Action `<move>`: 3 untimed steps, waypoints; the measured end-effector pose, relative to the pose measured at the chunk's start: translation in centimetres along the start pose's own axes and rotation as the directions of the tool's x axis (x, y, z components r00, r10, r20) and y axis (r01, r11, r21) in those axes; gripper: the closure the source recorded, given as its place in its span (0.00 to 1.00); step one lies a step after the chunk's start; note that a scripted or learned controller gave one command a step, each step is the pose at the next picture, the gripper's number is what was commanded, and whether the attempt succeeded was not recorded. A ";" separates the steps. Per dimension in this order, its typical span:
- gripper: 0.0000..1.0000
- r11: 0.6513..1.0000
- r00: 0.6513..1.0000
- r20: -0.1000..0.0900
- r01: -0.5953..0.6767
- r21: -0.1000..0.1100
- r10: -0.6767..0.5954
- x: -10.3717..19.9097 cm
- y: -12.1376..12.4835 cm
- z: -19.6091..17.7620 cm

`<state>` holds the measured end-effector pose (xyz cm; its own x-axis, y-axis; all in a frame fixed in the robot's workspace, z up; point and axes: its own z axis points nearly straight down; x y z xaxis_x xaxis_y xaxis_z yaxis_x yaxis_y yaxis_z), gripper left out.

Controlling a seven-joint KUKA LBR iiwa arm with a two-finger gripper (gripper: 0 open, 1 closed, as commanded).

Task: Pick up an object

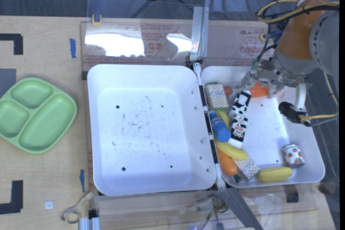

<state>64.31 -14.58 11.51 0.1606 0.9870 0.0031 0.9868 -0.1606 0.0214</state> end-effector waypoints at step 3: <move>1.00 1.000 1.000 0.017 0.016 0.006 -0.016 3.0 0.0 -0.7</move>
